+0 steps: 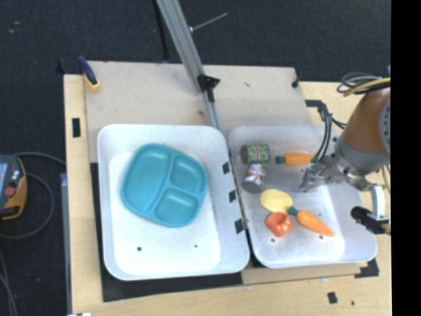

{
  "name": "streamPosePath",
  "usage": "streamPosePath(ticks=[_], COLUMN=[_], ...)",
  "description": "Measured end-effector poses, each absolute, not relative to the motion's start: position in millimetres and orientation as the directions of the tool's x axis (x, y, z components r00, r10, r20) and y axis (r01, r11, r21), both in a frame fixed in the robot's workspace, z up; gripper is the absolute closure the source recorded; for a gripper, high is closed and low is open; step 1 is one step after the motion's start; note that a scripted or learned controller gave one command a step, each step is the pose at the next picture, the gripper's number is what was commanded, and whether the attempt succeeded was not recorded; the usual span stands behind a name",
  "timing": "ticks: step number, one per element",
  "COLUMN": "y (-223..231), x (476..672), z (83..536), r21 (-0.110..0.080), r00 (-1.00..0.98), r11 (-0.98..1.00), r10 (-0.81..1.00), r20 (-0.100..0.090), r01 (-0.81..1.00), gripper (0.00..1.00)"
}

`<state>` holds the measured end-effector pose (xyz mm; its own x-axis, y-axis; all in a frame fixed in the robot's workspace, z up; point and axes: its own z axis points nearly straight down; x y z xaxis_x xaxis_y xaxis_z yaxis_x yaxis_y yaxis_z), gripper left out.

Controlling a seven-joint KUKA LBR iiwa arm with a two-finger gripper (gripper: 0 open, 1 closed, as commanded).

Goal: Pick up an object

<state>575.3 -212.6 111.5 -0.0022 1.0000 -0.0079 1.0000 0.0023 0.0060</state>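
Pale wood table under us, we judge the carrot beside the yellow lemon light, stiff, best pinched mid-body; whether the tool is apart or together we cannot tell.

A blue divided plate lay in the left bin; in the right bin — cans, carrots, a lemon — the gripper hung low.
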Motion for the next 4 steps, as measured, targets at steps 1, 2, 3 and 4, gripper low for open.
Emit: streamPosePath(ticks=[1, 2, 3, 4], y=[-207.1, -208.0, -201.7, -146.4], x=[580.1, 585.6, 579.7, 577.2], z=[155.0, 217.2, 267.3, 269.0], r21=[0.002, 0.004, 0.003, -0.001], r00=[-0.005, -0.006, -0.006, -0.009], r11=[0.005, 0.006, 0.006, 0.009], r10=[1.0, 1.0, 1.0, 1.0], r20=[-0.001, -0.003, -0.002, 0.0], r01=[1.0, 1.0, 1.0, 1.0], gripper=[1.0, 1.0, 1.0, 1.0])
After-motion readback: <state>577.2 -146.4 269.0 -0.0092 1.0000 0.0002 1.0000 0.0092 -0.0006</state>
